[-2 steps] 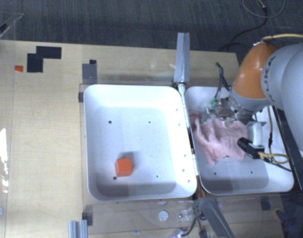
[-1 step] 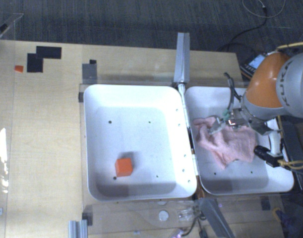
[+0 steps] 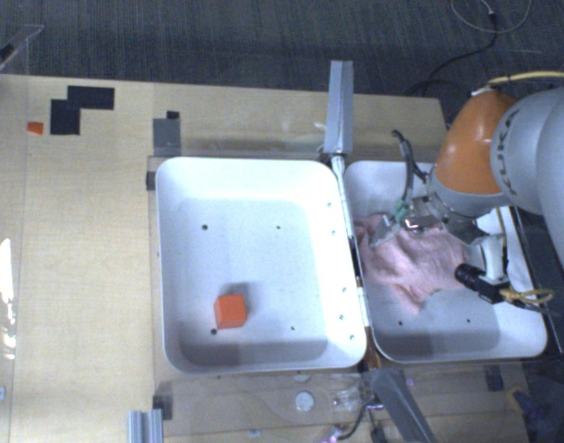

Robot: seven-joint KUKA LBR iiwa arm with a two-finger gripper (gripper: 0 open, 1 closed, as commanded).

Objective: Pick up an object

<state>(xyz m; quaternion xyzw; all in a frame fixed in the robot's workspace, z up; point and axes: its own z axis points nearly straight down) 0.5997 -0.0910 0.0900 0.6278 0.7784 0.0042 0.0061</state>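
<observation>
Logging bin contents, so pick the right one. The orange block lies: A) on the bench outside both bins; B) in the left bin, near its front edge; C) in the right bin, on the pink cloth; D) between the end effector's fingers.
B: the orange block sits alone on the left bin floor, toward the front-left, far from the end effector.

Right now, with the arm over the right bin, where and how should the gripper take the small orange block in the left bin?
Grip the small orange block across two opposite flat sides, coming straight down from above. It sits alone on the floor of the left white bin, apart from the walls, so there is likely room for both fingers.
</observation>
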